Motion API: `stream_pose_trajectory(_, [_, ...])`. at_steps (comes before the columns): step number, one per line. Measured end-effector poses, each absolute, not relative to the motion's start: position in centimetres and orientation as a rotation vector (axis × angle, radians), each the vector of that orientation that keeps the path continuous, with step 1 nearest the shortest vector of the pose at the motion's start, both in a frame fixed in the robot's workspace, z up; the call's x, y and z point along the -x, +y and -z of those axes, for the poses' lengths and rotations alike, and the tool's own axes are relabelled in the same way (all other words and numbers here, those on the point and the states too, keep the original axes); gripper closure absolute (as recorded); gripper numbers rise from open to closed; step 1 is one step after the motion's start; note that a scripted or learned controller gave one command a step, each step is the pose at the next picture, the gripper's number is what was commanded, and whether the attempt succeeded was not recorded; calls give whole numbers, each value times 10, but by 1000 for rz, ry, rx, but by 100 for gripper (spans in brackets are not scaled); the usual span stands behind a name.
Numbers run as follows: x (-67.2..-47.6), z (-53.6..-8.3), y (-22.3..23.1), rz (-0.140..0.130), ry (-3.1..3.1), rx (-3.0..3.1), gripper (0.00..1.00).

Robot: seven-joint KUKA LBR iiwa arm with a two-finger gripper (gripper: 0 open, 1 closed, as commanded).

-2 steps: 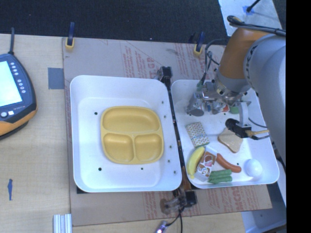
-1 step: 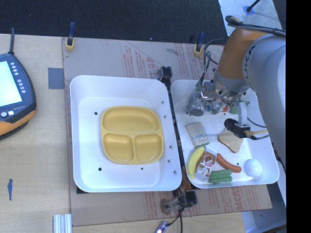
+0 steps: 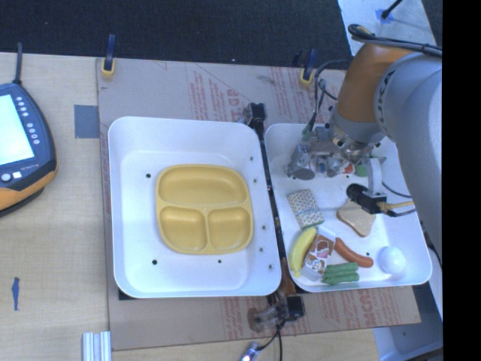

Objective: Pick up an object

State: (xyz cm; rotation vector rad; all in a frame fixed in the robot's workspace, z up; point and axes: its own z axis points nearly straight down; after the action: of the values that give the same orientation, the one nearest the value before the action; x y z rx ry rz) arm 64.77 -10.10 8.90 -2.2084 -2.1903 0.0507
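Checkered sponge (image 3: 304, 205) nearest end effector (image 3: 319, 164), below it in right bin (image 3: 421, 273); jaw state unreadable. Risk: banana (image 3: 302, 248), carton (image 3: 321, 253) crowd near, descent may nudge neighbours.

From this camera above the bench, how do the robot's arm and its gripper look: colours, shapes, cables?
The thick rounded grey arm ends in a wide orange band above the wrist. Thin dark cables loop beside the band and run down toward the tool. The small metallic grey gripper is a cluttered block, with tiny green and red spots on it. Finer markings are too small to read.
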Motion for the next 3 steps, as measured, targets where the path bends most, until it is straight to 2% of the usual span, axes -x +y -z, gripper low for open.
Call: stream_pose_trajectory(3, [-648,-89,-100,-50,-2189,2208,0])
